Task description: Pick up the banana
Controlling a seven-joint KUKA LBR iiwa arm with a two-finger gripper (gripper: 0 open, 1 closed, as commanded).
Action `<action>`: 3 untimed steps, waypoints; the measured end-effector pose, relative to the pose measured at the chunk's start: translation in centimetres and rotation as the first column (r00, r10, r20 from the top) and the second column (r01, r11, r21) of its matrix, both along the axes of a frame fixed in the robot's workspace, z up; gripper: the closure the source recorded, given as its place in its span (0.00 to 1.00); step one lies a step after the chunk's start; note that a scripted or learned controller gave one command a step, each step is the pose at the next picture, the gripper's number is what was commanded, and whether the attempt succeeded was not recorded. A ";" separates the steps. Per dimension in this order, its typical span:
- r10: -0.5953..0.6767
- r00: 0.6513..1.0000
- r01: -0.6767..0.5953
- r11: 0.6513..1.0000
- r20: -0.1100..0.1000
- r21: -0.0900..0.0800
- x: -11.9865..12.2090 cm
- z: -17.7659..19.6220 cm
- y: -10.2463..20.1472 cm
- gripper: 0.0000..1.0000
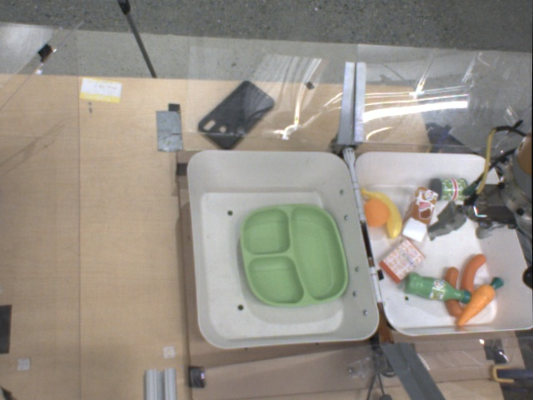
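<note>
Camera view, from the left: my left white bin (208, 307) holds a light green plastic divided plate (293, 255), lying flat near its middle. In my right white bin (400, 319) the yellow curved banana (386, 212) lies by the left wall, touching a small orange fruit (377, 213). Beyond them sit a red-and-white carton (403, 259), a green bottle (435, 288), two sausages (472, 270) and an orange carrot (476, 302). My dark gripper (454, 217) hovers right of the banana, apart from it; how wide it stands I cannot tell.
</note>
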State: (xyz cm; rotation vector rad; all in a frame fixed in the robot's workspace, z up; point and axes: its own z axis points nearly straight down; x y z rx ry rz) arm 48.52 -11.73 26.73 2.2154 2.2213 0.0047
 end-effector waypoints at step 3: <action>-0.082 0.997 0.082 0.997 -0.001 0.001 6.4 -7.6 3.2 0.00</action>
